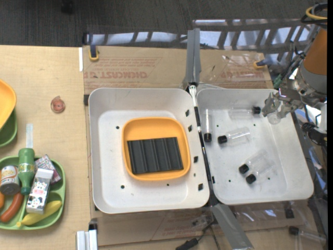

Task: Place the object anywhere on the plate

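Observation:
An orange plate lies in the left bin. A dark grey ribbed block rests flat on the middle of the plate. Several small clear vials with black caps lie in the right bin: one near its middle, one along its left wall, one at the back, and a pair toward the front. My gripper hangs over the right bin's back right corner, just right of the back vial and far from the plate. I see nothing held in it.
The bins' shared wall runs between plate and vials. A green tray of toy food and a green bottle sit on the wooden table at left. Metal railing stands behind the bins.

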Robot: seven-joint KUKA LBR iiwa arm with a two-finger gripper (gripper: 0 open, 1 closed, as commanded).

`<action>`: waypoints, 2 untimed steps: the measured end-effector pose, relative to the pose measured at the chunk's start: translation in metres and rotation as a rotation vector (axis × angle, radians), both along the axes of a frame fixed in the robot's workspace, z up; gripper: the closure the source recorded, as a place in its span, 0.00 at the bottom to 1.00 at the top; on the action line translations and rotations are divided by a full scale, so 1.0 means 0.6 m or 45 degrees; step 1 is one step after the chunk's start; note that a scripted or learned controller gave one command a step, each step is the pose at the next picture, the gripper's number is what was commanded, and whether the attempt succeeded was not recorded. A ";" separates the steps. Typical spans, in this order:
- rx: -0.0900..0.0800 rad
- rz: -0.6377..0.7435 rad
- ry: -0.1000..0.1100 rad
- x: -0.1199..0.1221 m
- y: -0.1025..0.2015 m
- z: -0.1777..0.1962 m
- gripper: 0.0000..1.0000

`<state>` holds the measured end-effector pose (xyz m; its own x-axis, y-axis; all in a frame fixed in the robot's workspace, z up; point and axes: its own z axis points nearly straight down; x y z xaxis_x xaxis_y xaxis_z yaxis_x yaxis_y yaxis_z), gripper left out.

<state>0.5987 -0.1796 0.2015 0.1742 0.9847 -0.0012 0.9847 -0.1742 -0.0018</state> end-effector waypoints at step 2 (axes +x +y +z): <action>-0.002 0.646 -0.004 0.101 -0.072 0.092 1.00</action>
